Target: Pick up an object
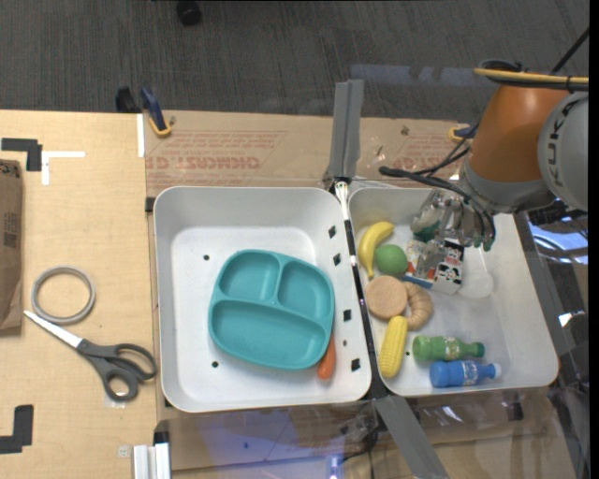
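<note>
Dark grey carpet (281, 47) covers the floor at the far side of the scene, with a small black wheel-like thing (190, 11) at the far edge. Near of it lies a light wooden bench top (75, 234) on the left, marked with black corner brackets (23, 154) and white tape (64, 157). A brown cardboard sheet (243, 150) with red printing lies flat across the far middle. A grey strap (346, 126) runs over it. Light is even and soft, without hard shadows.
</note>
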Controlling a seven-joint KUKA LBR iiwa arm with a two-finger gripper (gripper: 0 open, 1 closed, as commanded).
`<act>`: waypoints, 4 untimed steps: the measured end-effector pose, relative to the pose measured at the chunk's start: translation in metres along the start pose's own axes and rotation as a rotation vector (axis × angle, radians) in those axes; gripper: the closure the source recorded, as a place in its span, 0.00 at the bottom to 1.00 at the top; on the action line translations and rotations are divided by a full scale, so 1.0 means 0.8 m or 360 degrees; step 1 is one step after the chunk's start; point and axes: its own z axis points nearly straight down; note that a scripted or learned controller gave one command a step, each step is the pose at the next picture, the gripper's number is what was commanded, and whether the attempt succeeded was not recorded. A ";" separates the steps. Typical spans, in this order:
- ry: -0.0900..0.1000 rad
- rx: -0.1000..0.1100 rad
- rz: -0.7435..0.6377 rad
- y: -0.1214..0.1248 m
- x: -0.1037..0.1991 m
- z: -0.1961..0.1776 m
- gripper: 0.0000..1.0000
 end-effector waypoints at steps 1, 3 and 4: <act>-0.0032 -0.0006 0.0194 -0.011 0.068 0.029 0.00; -0.0021 -0.0003 0.0431 0.027 0.032 0.031 0.00; -0.0020 -0.0010 0.0615 0.027 0.029 0.031 0.00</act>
